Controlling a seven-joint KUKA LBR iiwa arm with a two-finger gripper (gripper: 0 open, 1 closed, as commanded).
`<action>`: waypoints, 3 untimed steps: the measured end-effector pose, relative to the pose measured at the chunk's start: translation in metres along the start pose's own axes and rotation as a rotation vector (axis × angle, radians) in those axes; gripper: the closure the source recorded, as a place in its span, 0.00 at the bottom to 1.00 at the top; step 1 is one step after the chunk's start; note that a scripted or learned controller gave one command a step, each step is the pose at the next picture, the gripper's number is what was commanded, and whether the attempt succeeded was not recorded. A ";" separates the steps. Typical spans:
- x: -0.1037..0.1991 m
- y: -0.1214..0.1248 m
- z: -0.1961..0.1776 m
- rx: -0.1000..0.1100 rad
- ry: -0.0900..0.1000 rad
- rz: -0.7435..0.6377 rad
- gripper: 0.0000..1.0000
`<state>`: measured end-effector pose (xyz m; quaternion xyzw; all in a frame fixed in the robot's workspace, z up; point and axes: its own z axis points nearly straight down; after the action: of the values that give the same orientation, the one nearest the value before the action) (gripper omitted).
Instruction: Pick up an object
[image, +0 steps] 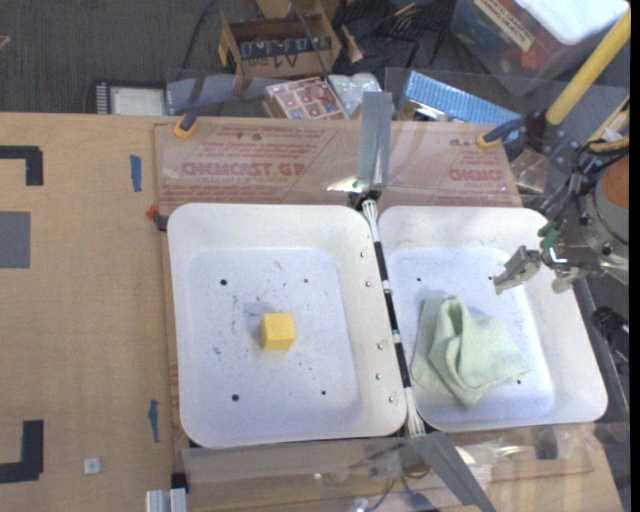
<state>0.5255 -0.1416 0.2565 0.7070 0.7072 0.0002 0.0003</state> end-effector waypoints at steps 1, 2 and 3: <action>0.002 -0.024 0.132 0.000 0.000 -0.242 0.00; -0.038 -0.046 0.052 -0.004 -0.003 -0.484 0.00; -0.007 -0.045 -0.073 -0.002 -0.001 -0.231 0.00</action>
<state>0.4800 -0.1485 0.3299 0.6209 0.7839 0.0004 0.0012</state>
